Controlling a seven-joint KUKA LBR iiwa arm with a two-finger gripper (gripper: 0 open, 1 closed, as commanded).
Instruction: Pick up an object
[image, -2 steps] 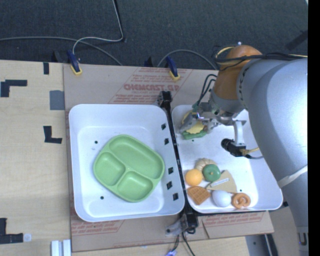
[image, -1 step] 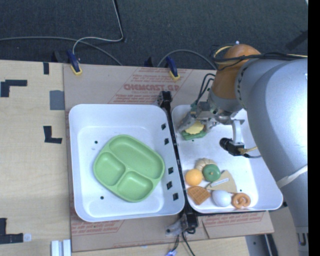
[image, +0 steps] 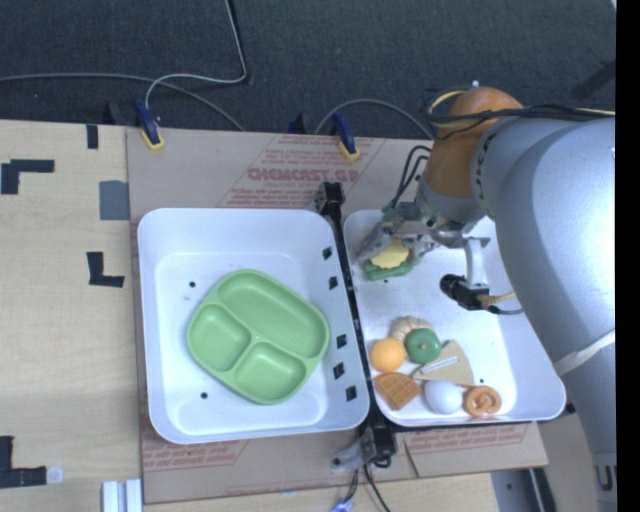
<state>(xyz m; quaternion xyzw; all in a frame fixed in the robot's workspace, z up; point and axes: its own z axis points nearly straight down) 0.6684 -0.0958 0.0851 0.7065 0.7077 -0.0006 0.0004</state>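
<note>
Yellow and green, that corn-like toy (image: 388, 260) sits at the far end of the right bin (image: 520, 395), and the gripper (image: 397, 236) is right on top of it, covering its upper edge; whether the fingers are spread or closed on it I cannot tell, the wrist blocks the view. The big grey arm (image: 560, 220) swallows the bin's right wall and runs off the frame's edge. Down at the near end, a tight huddle: one orange ball (image: 387, 354), one green round piece (image: 423, 345) half covering a pale ridged item (image: 404, 326) that's hard to name, one waffle (image: 398, 389), one tan wedge (image: 453, 363), one white egg (image: 442, 397), one small pretzel-coloured ring (image: 483, 401). Over in the left bin (image: 165, 240), one green divided plate (image: 258, 335), three compartments, lying flat. Two bins, touching side by side on the table (image: 50, 300).
</note>
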